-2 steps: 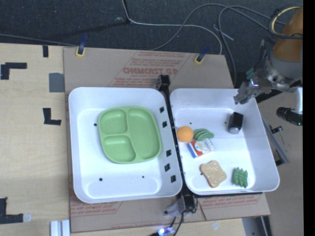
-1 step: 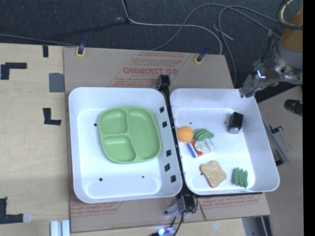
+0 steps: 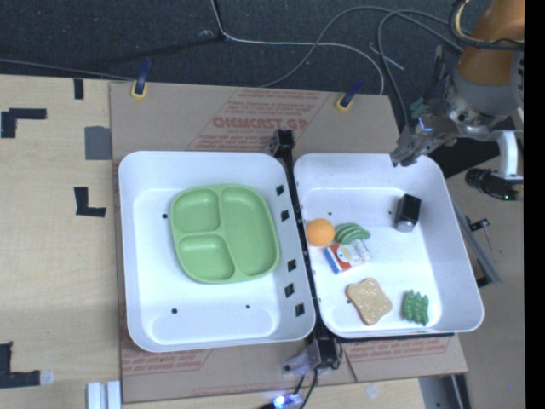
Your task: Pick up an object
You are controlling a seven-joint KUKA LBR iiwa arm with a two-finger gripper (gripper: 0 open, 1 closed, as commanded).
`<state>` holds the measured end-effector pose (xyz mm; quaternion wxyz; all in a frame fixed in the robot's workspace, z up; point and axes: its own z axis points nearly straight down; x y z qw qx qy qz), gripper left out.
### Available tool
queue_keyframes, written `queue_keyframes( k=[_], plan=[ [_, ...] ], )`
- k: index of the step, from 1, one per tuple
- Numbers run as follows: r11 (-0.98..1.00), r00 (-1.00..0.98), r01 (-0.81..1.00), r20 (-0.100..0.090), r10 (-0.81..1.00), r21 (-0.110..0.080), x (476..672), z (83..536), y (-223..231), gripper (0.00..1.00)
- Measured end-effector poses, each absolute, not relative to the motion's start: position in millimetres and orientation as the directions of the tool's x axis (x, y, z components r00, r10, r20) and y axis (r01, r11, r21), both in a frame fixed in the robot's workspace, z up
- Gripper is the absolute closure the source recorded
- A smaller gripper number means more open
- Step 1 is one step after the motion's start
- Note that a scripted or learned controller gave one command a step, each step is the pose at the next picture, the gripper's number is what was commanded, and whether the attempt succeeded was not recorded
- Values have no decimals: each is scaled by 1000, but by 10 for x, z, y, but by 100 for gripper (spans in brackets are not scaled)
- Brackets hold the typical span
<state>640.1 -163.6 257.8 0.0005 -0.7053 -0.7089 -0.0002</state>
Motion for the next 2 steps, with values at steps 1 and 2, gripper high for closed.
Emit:
queue_keyframes(
  k=[1, 2],
  plan=[
    [5, -5, 1000, 1, 1000, -2, 6442, 2430, -1123, 100],
    [6, -6, 1000, 1, 1000, -1, 6430, 2494, -616, 100]
  ],
)
